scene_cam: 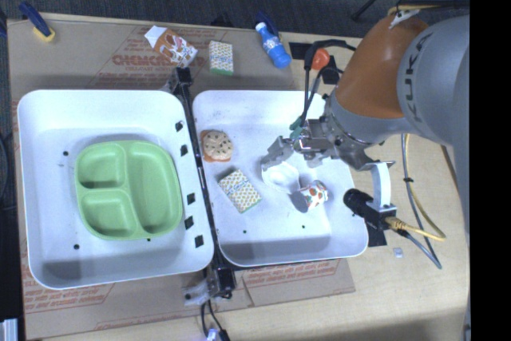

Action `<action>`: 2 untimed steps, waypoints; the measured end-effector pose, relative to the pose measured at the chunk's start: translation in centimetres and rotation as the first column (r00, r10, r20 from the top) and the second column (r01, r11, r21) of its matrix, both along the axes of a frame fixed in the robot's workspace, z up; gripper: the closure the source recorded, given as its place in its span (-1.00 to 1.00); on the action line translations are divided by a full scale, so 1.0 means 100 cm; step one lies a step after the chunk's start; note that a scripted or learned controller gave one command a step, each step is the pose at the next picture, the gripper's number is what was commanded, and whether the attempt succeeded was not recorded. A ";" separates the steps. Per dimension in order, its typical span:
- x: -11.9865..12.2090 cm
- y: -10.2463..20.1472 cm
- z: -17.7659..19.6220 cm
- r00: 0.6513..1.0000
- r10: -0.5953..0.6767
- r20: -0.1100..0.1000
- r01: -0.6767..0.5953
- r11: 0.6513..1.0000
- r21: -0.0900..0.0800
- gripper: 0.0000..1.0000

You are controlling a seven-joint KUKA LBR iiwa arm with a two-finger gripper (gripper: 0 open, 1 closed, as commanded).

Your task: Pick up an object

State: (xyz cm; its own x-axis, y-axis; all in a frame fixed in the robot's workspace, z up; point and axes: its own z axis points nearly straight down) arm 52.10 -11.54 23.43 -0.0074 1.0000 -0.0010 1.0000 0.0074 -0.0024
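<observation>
- While the claw [279,160] hangs low in the right bin [239,247], whether it stands wide or narrow I cannot tell
- Patterned block [239,191] at its eight o'clock
- Cookie [216,144] at its nine

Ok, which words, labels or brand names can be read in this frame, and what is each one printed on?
"KUKA": on the grey arm, running vertically, partly cut off.
"CHEMCO...": red print on the cardboard sheet behind the bins, blurred, so the ending is unclear.
Red print on the cardboard at the front edge: too blurred to read.
The small packets' patterns: no readable text.
</observation>
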 end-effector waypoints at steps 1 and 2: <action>0.000 0.000 0.000 1.000 0.000 0.000 0.000 1.000 0.000 -1.00; 0.000 0.000 0.000 1.000 0.000 0.000 0.000 1.000 0.000 -1.00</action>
State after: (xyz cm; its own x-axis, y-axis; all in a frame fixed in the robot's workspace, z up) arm 52.10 -11.54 23.43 -0.0074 1.0000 -0.0010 1.0000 0.0074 -0.0024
